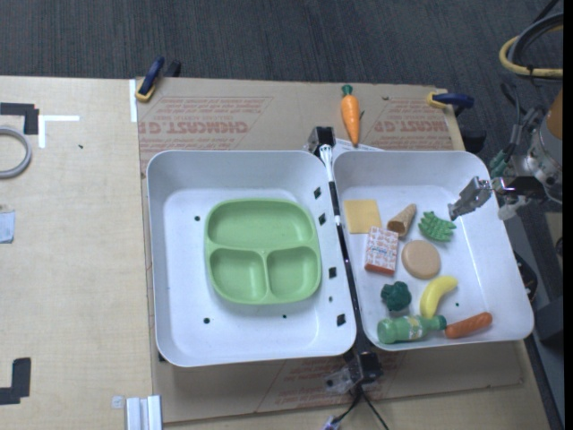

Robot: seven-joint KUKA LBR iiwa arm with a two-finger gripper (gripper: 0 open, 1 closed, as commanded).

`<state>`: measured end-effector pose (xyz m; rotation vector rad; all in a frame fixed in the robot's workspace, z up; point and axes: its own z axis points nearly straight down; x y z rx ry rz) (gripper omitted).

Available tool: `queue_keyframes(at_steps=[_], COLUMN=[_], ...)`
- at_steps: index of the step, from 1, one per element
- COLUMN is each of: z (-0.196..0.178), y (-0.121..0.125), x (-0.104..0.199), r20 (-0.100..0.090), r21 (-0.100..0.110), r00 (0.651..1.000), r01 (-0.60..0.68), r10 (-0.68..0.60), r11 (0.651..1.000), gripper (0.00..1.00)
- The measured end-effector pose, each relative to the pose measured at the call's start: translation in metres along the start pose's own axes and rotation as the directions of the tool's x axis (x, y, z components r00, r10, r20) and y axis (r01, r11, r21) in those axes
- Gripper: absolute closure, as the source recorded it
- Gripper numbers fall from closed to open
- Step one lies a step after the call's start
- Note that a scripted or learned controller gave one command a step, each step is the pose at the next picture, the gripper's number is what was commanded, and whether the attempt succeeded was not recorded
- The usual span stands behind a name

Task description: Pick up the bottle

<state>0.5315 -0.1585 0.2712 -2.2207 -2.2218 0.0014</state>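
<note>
A dark carpeted floor (269, 16) lies beyond the bench (72, 285), where two shallow white bins sit side by side on cardboard. The left bin (170, 267) holds a green divided plate (263, 251). The right bin (501, 267) holds the green bottle (410, 328), lying on its side along the bin's near edge, between a broccoli floret (395, 296) and an orange carrot (468, 324), with a banana (436, 294) just behind it. The gripper (483, 195) hangs over the right bin's far right corner, well apart from the bottle; whether the jaws are spread or pressed together cannot be told. A second carrot (349, 115) lies on the cardboard beyond the bins.
</note>
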Motion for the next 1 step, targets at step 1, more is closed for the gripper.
queue_keyframes(at_steps=[1], z=[-0.0094], y=[0.0005], x=[-0.0003], r20=[0.001], r21=[0.000], r00=[1.000], r01=[0.001], r10=[-0.001], r11=[1.000], gripper=[1.00])
